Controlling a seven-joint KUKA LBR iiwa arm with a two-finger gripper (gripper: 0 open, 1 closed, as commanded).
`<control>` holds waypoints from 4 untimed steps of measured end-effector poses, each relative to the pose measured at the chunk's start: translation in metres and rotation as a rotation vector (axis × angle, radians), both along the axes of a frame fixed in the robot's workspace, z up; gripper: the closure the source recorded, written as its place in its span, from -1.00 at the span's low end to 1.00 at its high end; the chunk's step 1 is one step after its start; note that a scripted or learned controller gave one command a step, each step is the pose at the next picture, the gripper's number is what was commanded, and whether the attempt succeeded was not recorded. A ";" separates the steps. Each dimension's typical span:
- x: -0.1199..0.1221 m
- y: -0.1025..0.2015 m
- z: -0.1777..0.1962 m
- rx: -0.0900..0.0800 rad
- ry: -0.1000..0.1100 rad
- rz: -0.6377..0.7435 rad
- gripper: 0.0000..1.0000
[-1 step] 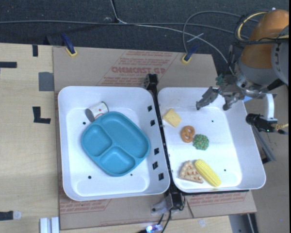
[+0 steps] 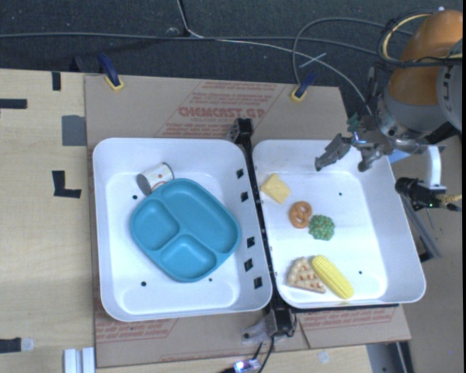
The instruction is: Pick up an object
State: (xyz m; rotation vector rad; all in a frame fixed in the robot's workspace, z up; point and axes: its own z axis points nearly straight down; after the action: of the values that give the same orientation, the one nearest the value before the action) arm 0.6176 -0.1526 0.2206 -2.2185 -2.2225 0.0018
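Two white bins sit side by side on a cardboard sheet [image 2: 217,107] in the middle of the frame, held at its top edge by two yellow-and-blue clamps [image 2: 110,74]. Black clips [image 2: 242,129] join the bins along their shared edge. The left bin [image 2: 113,286] holds a blue divided tray [image 2: 185,228], lying a little askew, and just above its upper left corner a small white cup [image 2: 155,177] lies on its side, touching or nearly touching the tray.

The right bin [image 2: 380,231] holds the food toys, all loose and well apart from the gripper: a yellow cheese wedge [image 2: 276,188] near the bin's upper left, a brown pretzel [image 2: 300,214] below and right of it, a green broccoli piece [image 2: 321,227] just beside the pretzel, and at the lower middle a waffle [image 2: 304,275] touching a yellow corn cob [image 2: 332,277] that lies at a slant.

The gripper [image 2: 347,155] hangs over the upper right part of the right bin, its two dark fingers spread apart with nothing between them. Below it the bin floor is bare white; nothing lies between it and the toys.

The arm [image 2: 423,61] comes in from the upper right, its orange band cut off by the frame's top right corner. Cables [image 2: 326,41] loop across the dark floor at the top. The cup's markings are too small to read, and the waffle's right edge is hidden under the corn.
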 end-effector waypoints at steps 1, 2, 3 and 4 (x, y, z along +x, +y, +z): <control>-0.007 -0.003 -0.062 0.000 0.005 -0.001 -1.00; -0.006 -0.002 -0.106 -0.001 0.004 0.000 -1.00; -0.006 -0.001 -0.137 -0.002 -0.001 0.000 -1.00; -0.005 -0.002 -0.124 -0.004 -0.005 0.001 1.00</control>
State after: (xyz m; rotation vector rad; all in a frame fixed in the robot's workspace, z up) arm 0.6129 -0.1542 0.0965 -2.2216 -2.2282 0.0004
